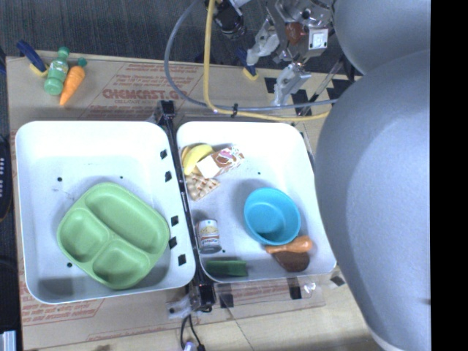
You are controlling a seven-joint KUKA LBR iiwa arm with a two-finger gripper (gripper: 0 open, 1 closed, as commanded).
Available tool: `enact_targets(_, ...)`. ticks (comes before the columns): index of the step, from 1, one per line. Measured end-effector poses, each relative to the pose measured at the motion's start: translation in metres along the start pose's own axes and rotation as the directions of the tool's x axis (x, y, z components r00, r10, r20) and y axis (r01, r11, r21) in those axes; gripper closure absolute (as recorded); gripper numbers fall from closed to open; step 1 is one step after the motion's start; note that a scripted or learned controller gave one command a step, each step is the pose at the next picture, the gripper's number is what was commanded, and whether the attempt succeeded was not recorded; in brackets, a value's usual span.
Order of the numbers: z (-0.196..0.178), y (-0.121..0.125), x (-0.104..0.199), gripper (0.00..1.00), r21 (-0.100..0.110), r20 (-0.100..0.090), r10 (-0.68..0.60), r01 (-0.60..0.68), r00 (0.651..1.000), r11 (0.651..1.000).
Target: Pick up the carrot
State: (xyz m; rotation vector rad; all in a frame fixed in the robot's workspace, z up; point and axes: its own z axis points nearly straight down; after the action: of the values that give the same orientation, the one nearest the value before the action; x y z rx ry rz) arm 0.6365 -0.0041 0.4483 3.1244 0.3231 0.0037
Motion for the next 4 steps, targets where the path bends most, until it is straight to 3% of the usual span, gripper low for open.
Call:
enact_targets(1,0.188,-0.078,0.019,0.00,0.002,0.025,-0.011,0.011,1.000,1.000)
enact_targets(2,0.215,-0.088,-0.061,0.00,0.008,0.016,-0.120,0.119,0.993,0.993)
enact_targets(3,0.207,-0.150,-0.093,0.00,0.013,0.011,-0.386,0.386,0.922,0.922)
enact_targets(4,0.340,-0.159,-0.134,0.00,0.009,0.014,-0.184,0.184,0.983,0.983)
